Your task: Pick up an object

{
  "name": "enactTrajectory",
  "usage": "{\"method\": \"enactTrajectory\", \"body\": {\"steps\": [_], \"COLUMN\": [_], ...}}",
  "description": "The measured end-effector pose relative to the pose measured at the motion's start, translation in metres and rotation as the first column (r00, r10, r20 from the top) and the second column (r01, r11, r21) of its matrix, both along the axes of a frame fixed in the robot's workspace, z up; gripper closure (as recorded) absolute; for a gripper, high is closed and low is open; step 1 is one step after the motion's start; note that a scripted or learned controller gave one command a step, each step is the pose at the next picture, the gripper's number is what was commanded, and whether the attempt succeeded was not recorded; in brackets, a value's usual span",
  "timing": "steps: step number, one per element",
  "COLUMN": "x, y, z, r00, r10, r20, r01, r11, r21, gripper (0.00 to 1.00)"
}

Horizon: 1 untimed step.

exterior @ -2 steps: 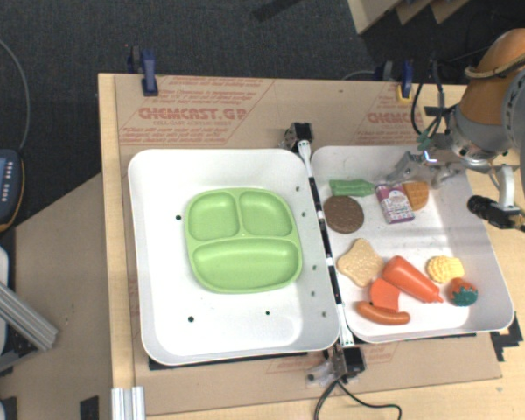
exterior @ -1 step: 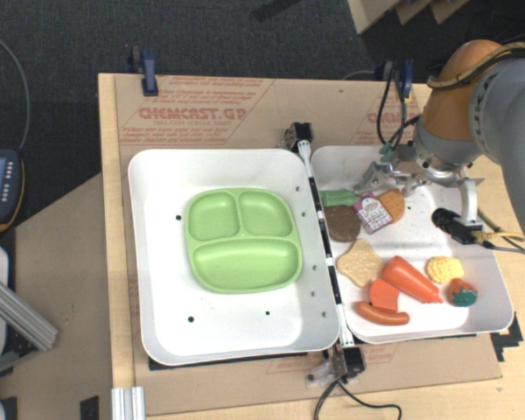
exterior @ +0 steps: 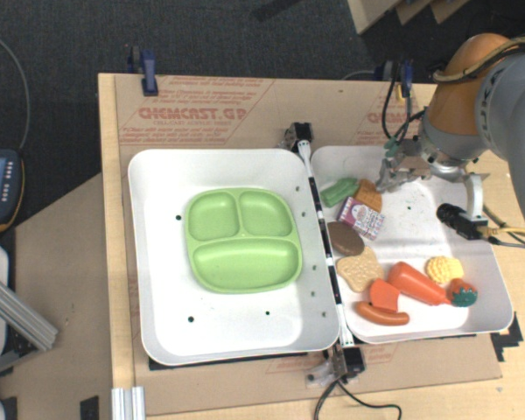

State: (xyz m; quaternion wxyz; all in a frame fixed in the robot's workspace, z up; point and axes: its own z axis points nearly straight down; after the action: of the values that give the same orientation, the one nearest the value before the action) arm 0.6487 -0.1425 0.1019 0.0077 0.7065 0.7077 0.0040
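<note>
The right bin (exterior: 486, 318) holds several toy foods. A green piece (exterior: 339, 190), a brown cookie (exterior: 369, 199) and a purple box (exterior: 365, 220) lie at its upper left. Below them are a dark brown oval (exterior: 344, 237) and a tan cracker (exterior: 360, 271). An orange carrot (exterior: 415, 283), yellow corn (exterior: 443, 269), a red berry (exterior: 462, 295) and a red sausage (exterior: 383, 315) lie at the front. My gripper (exterior: 392, 176) hangs low over the bin's back part, just right of the brown cookie and the green piece. Nothing shows in its grasp.
The left bin (exterior: 157, 313) holds a green divided plate (exterior: 242, 239). A black part on a white bracket (exterior: 460, 220) juts from the arm over the right bin's right side. The bin divider (exterior: 319, 226) runs between the bins. Blue clamps (exterior: 146, 70) sit at the bench's back edge.
</note>
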Motion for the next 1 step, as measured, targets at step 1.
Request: {"method": "enactTrajectory", "body": {"steps": [1], "x": [-0.0540], "y": [0.0703], "z": [0.0885], "r00": [1.000], "r10": [0.004], "r20": [-0.013], "r01": [-0.004], "r11": [1.000], "r21": [0.008], "gripper": [1.00]}}
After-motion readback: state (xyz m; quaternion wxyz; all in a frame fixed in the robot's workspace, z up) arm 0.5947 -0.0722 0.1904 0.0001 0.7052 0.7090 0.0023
